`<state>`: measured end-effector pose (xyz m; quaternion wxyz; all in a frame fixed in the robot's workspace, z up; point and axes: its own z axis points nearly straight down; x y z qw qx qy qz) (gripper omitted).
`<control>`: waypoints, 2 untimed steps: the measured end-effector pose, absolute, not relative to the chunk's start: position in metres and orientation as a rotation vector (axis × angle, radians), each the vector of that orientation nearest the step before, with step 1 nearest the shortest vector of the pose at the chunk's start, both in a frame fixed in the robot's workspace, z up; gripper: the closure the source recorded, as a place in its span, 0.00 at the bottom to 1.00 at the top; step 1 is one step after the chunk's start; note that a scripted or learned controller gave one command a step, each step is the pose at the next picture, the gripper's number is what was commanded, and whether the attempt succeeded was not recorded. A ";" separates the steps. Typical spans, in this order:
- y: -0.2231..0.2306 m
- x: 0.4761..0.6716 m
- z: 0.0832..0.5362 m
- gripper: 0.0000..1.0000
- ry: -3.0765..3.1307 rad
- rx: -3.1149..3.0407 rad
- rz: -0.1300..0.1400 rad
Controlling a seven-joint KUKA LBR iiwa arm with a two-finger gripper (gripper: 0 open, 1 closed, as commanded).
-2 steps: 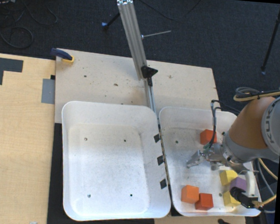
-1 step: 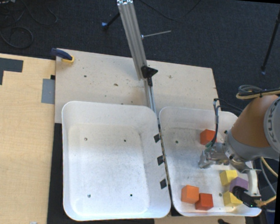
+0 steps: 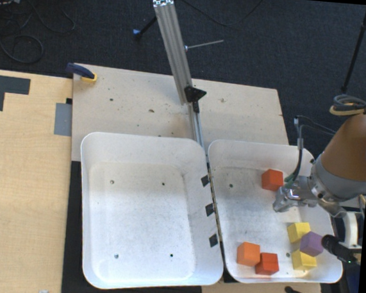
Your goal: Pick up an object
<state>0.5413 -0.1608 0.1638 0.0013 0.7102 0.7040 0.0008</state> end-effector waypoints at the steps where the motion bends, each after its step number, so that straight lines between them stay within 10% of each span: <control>1: -0.156 0.542 0.208 1.00 2.221 2.219 0.002; 2: -0.155 0.544 0.271 1.00 2.220 2.217 0.004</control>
